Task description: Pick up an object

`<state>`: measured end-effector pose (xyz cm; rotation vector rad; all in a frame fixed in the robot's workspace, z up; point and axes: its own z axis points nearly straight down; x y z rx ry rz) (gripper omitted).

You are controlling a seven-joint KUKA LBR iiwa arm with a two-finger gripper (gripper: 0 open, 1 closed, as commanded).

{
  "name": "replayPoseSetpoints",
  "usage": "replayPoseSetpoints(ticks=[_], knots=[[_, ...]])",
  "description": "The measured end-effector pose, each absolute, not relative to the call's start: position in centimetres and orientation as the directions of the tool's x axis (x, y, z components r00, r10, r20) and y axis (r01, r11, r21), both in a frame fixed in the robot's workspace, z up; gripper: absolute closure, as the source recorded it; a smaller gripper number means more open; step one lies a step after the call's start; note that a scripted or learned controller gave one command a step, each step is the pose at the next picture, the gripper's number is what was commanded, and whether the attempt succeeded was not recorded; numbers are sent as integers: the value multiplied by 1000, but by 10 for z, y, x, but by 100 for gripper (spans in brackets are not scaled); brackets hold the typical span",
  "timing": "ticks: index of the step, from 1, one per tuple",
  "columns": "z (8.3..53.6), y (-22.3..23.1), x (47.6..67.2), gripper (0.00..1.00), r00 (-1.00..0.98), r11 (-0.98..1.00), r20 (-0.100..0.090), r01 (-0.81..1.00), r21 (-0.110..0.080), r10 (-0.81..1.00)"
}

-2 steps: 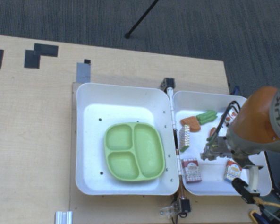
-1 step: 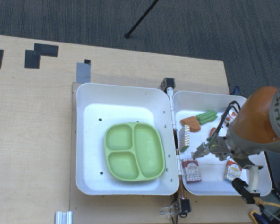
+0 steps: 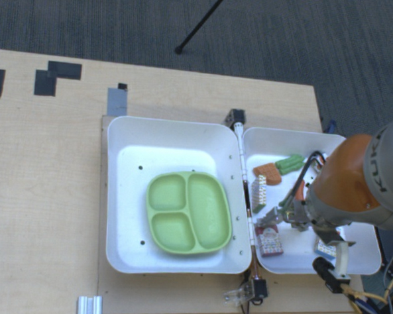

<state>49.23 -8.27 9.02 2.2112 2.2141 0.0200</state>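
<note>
Red-and-white, the small packet point(image 3: 269, 242) lies flat near the right bin's point(image 3: 369, 263) front-left corner, just under the gripper point(image 3: 272, 221), whose opening I can't tell from here, and it looks light and thin, best pinched across its short edges.

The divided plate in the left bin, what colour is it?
Light green, plain, seen clearly in the camera view: plate, left bin.
</note>
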Motion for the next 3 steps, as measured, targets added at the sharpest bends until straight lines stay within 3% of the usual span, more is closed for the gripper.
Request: replayPoseSetpoints(ticks=[1,2,3], knots=[[103,-81,496,100,-4,4,3,1000,28,1000],[102,-80,495,0,-5,5,6,1000,22,1000],[112,-79,496,100,-6,6,6,1000,25,1000]])
